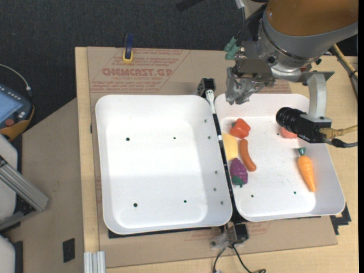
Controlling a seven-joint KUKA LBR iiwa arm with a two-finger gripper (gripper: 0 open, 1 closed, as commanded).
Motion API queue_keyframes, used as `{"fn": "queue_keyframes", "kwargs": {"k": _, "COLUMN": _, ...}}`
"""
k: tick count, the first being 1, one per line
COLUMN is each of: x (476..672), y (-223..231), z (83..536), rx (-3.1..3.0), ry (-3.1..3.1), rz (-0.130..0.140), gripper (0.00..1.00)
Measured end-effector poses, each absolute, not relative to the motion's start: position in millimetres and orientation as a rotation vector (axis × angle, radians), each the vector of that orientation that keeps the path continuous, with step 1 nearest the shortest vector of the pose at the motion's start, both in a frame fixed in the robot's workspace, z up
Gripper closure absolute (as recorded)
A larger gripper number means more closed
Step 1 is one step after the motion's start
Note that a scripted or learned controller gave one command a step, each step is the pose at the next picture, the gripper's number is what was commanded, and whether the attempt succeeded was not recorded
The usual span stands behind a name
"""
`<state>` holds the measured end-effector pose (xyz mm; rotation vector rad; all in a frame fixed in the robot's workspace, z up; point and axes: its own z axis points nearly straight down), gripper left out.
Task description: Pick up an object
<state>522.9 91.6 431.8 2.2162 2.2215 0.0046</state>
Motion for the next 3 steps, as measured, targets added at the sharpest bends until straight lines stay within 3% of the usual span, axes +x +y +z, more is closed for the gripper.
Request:
{"fn": "queue_keyframes", "kwargs": {"k": 1, "x": 489.7, "y": 134, "z": 515, "rx": 2.212, "ry": 2.225, "rz": 0.017, "gripper": 1.00}}
{"fn": "queue_keyframes", "kwargs": {"k": 3, "x": 491.7, "y": 133, "z": 531, "rx": 2.215, "ry": 2.222, "rz": 0.009, "gripper": 1.00}}
